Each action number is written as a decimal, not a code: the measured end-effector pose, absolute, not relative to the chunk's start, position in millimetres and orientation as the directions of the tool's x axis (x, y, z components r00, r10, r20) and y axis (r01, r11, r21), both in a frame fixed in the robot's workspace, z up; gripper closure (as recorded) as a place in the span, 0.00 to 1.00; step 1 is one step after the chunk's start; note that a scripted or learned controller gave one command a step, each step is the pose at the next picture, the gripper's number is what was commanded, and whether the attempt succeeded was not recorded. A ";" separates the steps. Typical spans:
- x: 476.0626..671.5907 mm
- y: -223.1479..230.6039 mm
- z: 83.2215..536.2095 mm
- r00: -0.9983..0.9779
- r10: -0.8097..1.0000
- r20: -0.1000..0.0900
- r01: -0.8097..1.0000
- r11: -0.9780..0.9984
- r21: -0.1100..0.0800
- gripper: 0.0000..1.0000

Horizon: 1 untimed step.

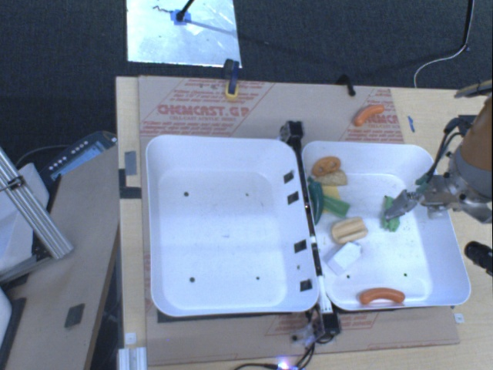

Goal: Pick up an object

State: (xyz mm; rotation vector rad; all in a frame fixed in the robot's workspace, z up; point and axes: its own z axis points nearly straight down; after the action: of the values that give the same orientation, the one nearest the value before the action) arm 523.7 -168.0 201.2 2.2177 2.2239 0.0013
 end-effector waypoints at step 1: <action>554.5 -91.3 78.5 -0.011 1.000 0.004 1.000 0.011 -0.002 0.00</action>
State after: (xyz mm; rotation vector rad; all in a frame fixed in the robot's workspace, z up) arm 554.5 -91.3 78.5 2.2126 2.2365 0.0020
